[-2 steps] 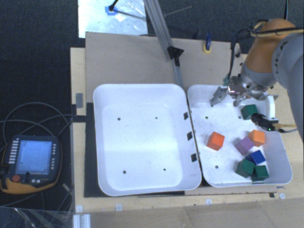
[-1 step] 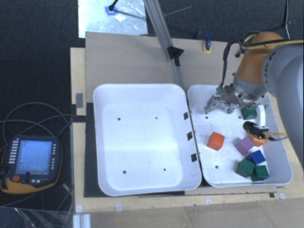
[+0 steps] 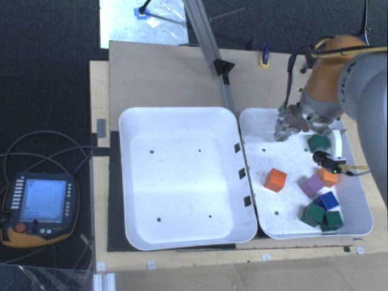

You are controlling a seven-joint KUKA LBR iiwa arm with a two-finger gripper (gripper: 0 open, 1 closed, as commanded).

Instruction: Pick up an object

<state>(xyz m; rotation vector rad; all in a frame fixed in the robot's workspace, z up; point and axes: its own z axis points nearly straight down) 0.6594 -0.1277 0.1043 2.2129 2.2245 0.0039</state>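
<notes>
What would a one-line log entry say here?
gripper: over right bin | orange cube: loose on bin floor | pick: not yet done

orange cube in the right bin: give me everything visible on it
The orange cube is a small, solid-coloured block with a matte look, foam or plastic by appearance. It rests on the floor of the right bin, left of centre, turned at an angle to the bin walls, top face lighter than its sides. It stands alone: nothing touches it, and the gripper is up near the bin's far wall.

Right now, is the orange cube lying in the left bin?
No. The orange cube lies in the right bin, near its left side, apart from the other blocks.
</notes>
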